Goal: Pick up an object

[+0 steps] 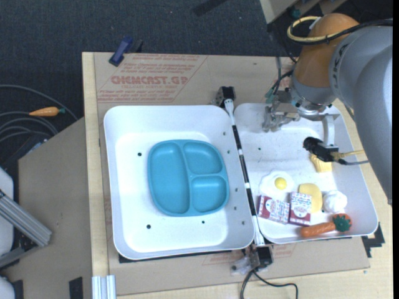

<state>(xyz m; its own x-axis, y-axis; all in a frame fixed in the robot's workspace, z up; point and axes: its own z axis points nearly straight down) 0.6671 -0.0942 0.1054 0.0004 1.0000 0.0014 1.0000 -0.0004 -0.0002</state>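
arm poised over the right bin, nothing picked yet

blue tray [187, 176] sits in the left bin [124, 120]; right bin [368, 213] holds fried egg [277, 184], two small cartons [287, 208], carrot [319, 229] at its near end; gripper [278, 118] hovers at the far end, fingers slightly parted, holding nothing; best to travel nearer, centre over one piece, then descend straight.
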